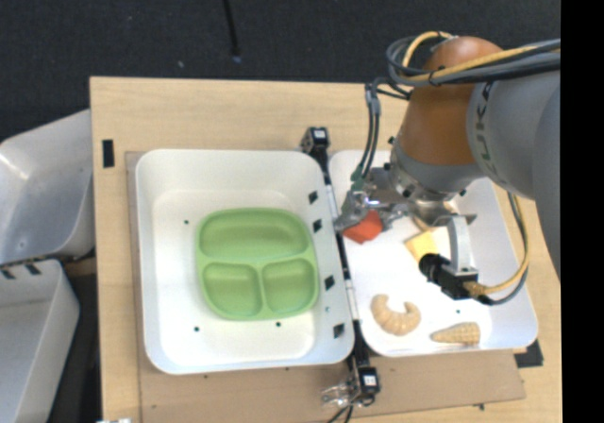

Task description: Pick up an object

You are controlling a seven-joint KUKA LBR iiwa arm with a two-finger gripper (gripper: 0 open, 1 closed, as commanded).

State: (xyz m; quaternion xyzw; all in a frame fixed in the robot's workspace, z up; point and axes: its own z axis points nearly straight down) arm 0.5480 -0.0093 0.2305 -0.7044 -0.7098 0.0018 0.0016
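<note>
My gripper (362, 207) hangs over the left side of the right bin (500, 317), close to the divider between the two bins. A red-orange object (364, 228) lies directly under it, partly hidden by the gripper, and I cannot tell whether they touch. To the right of it, by the wrist, is a yellow block (425, 242). A beige croissant-shaped piece (396, 314) and a tan cone-shaped piece (456, 333) rest near the bin's front edge.
The left bin (160, 223) holds a green three-compartment tray (257, 262) in its middle. The orange-banded wrist and grey arm (453, 119) cover the back of the right bin. A black cable fitting (448, 278) with a yellow cable hangs beside the yellow block.
</note>
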